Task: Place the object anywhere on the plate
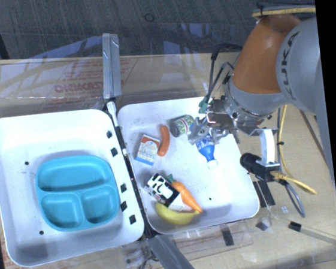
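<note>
The table (pixel 41 79) carries 2 white bins side by side. The left bin (pixel 10 179) holds 1 blue plate (pixel 76 192) with 3 compartments, lying flat near the bin's middle. The grey arm (pixel 275 70), with its orange band, reaches in from the right over the right bin (pixel 235 195), its wrist bent down toward the bin's upper right part. The gripper (pixel 206 134) sits low there, and right at it is 1 small blue bottle (pixel 208 151) with a white cap, pointing downward in the view; whether the fingers pinch it or stand spread cannot be told. Also in the right bin: 1 banana (pixel 174 214), 1 carrot (pixel 186 196), 1 black-and-white box (pixel 160 189), 1 orange-and-white carton (pixel 147 148), 1 sausage (pixel 164 140) and 1 green can (pixel 183 125)
</note>
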Controlling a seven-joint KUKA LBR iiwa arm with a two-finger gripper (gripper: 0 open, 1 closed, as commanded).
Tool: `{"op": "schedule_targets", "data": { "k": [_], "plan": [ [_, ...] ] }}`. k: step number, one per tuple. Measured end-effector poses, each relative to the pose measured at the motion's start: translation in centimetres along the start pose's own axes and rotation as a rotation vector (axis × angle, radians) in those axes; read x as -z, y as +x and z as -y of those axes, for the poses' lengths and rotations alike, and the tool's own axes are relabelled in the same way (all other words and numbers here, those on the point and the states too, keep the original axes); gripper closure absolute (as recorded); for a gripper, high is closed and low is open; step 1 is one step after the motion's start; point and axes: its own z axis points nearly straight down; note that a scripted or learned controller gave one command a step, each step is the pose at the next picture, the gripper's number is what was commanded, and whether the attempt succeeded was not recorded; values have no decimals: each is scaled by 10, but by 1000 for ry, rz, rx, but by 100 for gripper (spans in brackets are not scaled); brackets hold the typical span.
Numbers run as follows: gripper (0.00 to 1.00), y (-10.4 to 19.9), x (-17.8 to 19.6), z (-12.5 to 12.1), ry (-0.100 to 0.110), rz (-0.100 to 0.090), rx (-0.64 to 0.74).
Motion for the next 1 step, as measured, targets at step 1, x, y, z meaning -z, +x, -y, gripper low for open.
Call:
{"op": "schedule_targets", "data": {
  "k": [1],
  "plan": [
    [100,68,-4,6,1,1,12]
  ]
}}
